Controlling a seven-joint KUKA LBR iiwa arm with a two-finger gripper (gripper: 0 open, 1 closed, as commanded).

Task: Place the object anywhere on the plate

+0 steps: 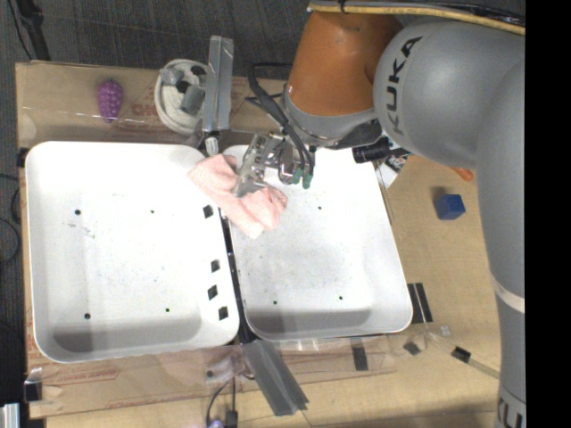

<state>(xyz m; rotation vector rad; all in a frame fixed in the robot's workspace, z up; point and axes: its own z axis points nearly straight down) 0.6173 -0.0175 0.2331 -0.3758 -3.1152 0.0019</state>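
Note:
A crumpled pink cloth (239,196) hangs over the divider between the two white bins, near their far edge. My gripper (248,178) reaches down from the orange-banded wrist (335,61) and its metal fingers (243,184) pinch the cloth's upper middle. The cloth's corners droop on both sides, one toward the left bin (116,248) and one into the right bin (321,266). A small white curved rim (232,154) peeks out just behind the cloth; what it belongs to is hidden.
A purple grape bunch (110,99) and a white coiled object (181,92) lie on the bench behind the left bin. A grey upright bracket (219,87) stands at the divider's far end. A blue block (451,206) sits right of the right bin.

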